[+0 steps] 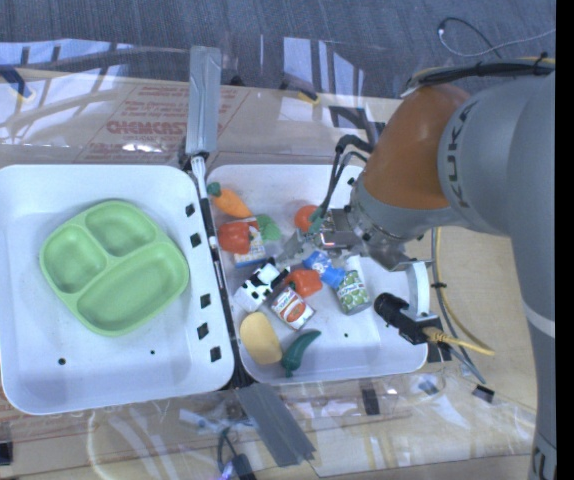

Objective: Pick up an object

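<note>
The right bin (387, 360) holds a heap of toy food. An orange carrot (229, 202) lies at its back left, with a red pepper (237, 235) just in front of it. A black-and-white cow (260, 284), a red can (292, 308), a yellow lemon (260, 336) and a green chili (300, 350) sit toward the front. My gripper (319, 233) hangs low over the middle of the heap, between a red tomato (305, 216) and a blue packet (317, 262). A green-labelled pouch (352, 290) lies just right of it. Nothing is visibly lifted.
The left bin (7, 268) carries a green divided plate (114, 265). The arm's grey and orange body (437, 158) covers the right bin's back right corner. A black fitting with a yellow cable (402, 318) hangs over the bin's right side.
</note>
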Available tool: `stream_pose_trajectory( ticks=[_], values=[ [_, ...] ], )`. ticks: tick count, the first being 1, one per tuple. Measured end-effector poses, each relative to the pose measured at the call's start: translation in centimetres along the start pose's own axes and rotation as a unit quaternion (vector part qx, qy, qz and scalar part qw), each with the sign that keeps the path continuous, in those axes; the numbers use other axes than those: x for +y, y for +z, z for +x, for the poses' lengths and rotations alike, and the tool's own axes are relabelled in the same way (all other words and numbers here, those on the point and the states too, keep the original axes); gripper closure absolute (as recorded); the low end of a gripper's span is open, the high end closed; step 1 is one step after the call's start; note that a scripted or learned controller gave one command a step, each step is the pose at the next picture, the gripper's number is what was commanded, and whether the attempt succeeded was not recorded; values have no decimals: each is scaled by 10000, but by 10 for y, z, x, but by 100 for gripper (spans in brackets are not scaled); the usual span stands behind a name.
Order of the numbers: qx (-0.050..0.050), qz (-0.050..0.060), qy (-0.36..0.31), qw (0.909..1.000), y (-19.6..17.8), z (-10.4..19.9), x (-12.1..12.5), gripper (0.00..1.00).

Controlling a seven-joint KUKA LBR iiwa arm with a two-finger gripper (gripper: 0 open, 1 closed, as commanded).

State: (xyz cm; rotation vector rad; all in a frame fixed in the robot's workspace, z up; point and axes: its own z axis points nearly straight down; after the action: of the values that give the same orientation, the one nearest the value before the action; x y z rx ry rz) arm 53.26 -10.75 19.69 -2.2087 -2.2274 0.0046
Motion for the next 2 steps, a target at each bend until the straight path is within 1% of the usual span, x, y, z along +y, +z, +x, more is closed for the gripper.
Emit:
stream_pose_trajectory(
  ticks=[1, 2],
  values=[
    [-2, -6, 8, 10000, 32, -41, 63, 0],
    [1, 7, 1270, 9919, 71, -63, 60, 0]
  ],
)
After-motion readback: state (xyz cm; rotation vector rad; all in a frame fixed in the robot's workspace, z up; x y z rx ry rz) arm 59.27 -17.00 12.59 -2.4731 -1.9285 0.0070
